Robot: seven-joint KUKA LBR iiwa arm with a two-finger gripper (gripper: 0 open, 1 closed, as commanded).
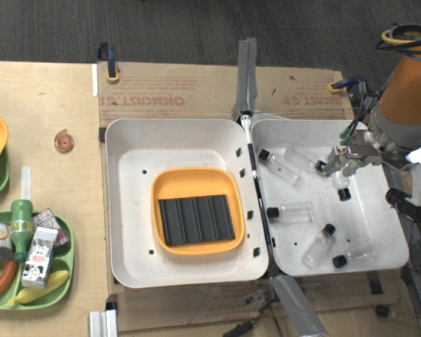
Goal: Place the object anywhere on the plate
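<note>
Several small clear plastic vials with black caps (289, 211) lay scattered in the right white bin (379, 262); they looked light, stiff and slippery, best pinched across the body. The gripper (340, 161) hovered near that bin's far edge. The orange plate (196, 177) sat in the left white bin (126, 188).

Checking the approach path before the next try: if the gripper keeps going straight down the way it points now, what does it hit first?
Most likely the clear vial with a black cap lying right under the gripper in the right bin. Depth is hard to judge from this slanted view, so it might just miss and meet the bin floor beside it.
</note>
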